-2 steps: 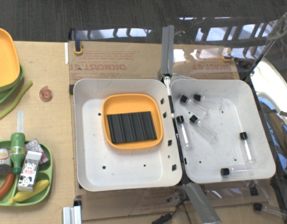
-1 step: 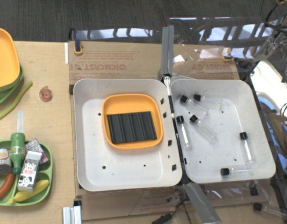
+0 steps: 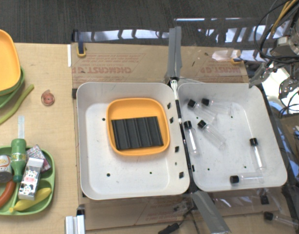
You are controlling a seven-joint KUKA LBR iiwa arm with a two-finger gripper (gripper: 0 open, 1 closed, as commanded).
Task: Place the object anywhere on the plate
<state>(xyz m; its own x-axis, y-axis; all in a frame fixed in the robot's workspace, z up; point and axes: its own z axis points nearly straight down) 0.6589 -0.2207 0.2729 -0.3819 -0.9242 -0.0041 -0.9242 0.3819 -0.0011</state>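
Note:
An orange plate (image 3: 138,103) with rounded corners lies in the left white bin (image 3: 96,175), towards its far side. A dark grey ridged rectangular object (image 3: 138,132) rests flat on the plate and covers most of its middle. In the right white bin (image 3: 272,172) lie several clear tubes with black caps, among them one near the middle (image 3: 213,133), one by the right wall (image 3: 256,156) and one along the front wall (image 3: 247,179).
A green dish (image 3: 45,195) with toy food and a small bottle sits at the bench's front left. Stacked orange and green plates (image 3: 3,67) are at the far left, with a small pink item (image 3: 48,98) beside them. Cables (image 3: 281,28) hang at the upper right.

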